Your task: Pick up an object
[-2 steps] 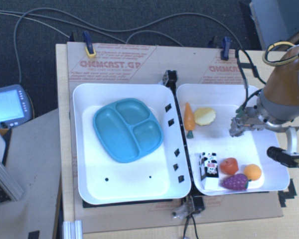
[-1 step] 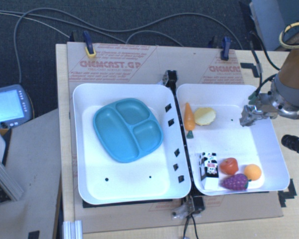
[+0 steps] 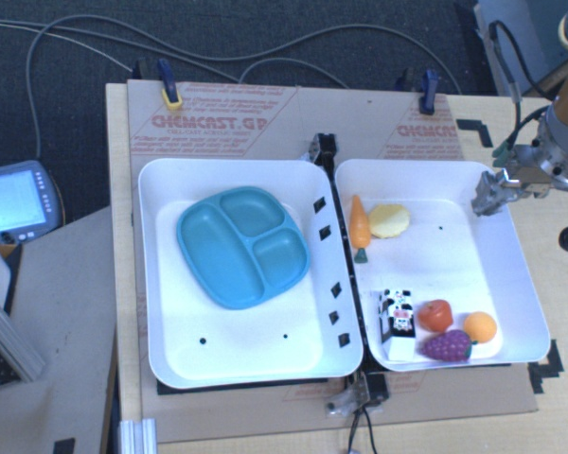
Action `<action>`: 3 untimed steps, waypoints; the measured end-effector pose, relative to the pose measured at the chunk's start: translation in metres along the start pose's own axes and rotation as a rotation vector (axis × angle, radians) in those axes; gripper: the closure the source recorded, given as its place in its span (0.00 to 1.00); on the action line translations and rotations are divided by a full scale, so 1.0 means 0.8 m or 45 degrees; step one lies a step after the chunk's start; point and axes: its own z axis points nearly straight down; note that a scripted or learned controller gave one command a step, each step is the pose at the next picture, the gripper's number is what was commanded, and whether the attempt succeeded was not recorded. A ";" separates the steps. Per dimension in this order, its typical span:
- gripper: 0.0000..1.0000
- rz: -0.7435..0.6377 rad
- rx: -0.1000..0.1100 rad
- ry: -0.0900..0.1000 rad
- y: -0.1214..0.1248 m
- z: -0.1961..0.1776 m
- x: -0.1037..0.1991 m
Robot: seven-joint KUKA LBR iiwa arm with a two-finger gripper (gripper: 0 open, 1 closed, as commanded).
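The right bin (image 3: 511, 253) holds an orange carrot (image 3: 359, 223) and a pale yellow piece (image 3: 389, 220) near its far left corner. At its near edge lie a black-and-white cow toy (image 3: 397, 313), a red fruit (image 3: 435, 315), an orange fruit (image 3: 480, 327) and purple grapes (image 3: 447, 346). My gripper (image 3: 489, 197) hangs over the right bin's far right rim, well away from all the objects, and nothing shows between its fingers.
The left bin (image 3: 161, 282) holds a blue divided plate (image 3: 243, 246). Black clips run along the seam between the bins. Blue clamps (image 3: 168, 88) pin the cardboard at the back. A tablet (image 3: 14, 200) sits off the bench at left.
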 end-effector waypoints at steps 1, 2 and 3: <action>1.00 -0.004 0.014 0.006 -0.001 0.021 0.064; 1.00 -0.003 0.014 0.006 -0.002 0.029 0.119; 1.00 -0.003 0.015 0.006 0.011 0.047 0.182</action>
